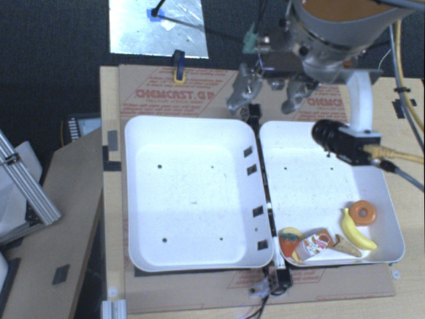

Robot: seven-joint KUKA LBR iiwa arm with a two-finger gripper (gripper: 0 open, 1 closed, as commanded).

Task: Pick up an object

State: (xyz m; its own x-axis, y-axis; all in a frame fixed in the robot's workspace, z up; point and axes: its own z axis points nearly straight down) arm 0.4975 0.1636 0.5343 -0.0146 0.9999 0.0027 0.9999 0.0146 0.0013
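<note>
In the camera view, the hand (269, 100) is seen raised above the far edge of the two bins, over the seam between them, and its two fingers (240, 93) are spread apart with nothing between them. It is judged that this high, released posture suits an approach not yet committed to any one object, since every candidate lies well apart from it.

The left bin (143, 138) and the right bin (392, 234) are set side by side on the counter (109, 78). All the objects are gathered at the near edge of the right bin, probably because its floor dips toward that edge.

A yellow banana (354, 231) is seen curved, near the near right corner, with an orange ring-shaped piece (362, 212) just beside its upper end. A small printed packet (313, 245), white with red, lies at the near edge, and a red-orange rounded item (289, 240) is touching it toward the near left corner. A tan wedge (345, 247) lies between the packet and the banana.
</note>
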